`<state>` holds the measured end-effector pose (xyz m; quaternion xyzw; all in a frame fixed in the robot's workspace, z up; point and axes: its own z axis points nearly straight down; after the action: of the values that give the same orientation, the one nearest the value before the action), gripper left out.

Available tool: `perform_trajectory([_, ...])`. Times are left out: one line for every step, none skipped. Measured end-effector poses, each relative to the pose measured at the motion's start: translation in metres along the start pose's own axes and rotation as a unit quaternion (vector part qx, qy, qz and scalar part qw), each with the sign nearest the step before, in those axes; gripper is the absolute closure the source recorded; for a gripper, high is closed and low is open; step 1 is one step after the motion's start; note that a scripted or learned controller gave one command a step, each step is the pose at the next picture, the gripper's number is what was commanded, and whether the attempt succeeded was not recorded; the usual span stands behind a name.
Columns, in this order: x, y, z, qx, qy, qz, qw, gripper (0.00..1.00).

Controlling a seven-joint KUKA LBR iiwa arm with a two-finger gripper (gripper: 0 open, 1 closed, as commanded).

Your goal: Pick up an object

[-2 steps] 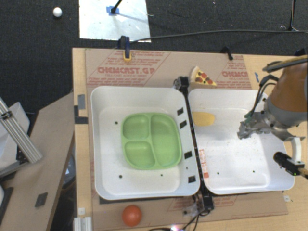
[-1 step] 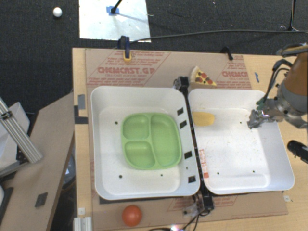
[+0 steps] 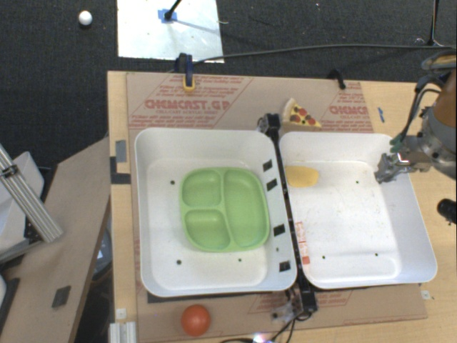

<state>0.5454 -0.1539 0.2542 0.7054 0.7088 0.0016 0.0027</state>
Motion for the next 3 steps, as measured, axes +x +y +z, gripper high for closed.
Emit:
perform_trajectory([0.047, -0.004, 0.011, 0.002, 0.001, -0.002, 1.0, 1.0])
perform_trajectory([0.096, 0.002, 0.022, 0.002, 0.002, -0.002, 1.0, 1.0])
perform_trajectory([0.14, 0.0, 0.023, 0.002, 0.002, -0.002, 1.0, 1.0])
